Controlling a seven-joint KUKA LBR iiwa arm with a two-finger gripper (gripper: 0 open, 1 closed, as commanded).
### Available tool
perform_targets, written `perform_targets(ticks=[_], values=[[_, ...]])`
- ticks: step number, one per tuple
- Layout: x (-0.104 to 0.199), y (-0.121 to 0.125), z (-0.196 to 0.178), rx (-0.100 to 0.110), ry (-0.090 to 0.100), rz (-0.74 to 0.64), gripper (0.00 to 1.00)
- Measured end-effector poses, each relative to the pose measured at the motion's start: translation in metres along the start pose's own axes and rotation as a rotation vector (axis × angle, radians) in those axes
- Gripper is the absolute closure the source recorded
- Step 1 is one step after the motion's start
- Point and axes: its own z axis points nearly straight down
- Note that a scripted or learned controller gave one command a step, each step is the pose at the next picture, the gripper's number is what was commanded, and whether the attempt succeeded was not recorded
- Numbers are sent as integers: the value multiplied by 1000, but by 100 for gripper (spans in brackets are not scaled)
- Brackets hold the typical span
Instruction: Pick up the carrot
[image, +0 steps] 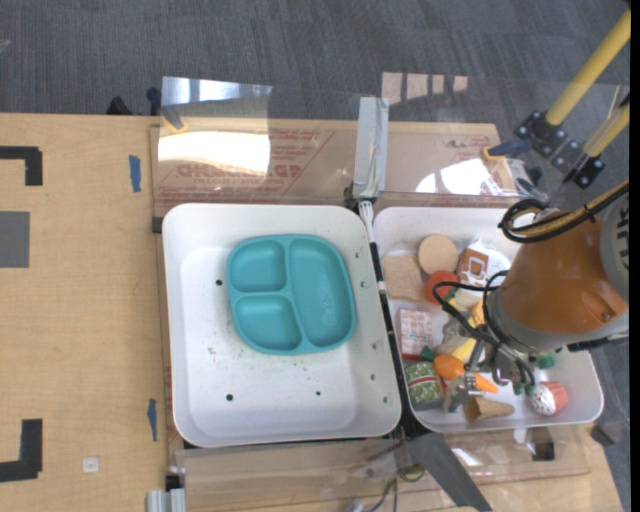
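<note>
Arm w/ orange band (560, 280) is down in the right bin (590, 400), tool (478, 378) low among the toy food at the near side. The carrot (462, 368), as best I can read it, is the small orange piece right at the tool tip, lying in the clutter beside a green packet (422, 385) and a yellow bit (462, 350); ID not certain, things are small and crowded. Can't tell if the tool is open or closed, the wrist and cables hide it. No item visibly lifted. Left bin (200, 300) has just the teal divided plate (292, 292), well apart from the action. Progress est: reach done, tool at or v. near the carrot; grasp unconfirmed, lift not yet done. Round tan piece (436, 253) sits at the far side of the right bin, untouched.
</note>
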Motion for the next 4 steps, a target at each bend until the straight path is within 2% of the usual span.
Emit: perform_targets(ticks=[3,4], values=[[0,-1,0,3,-2,-114,0],[-3,-2,0,3,-5,-361,0]])
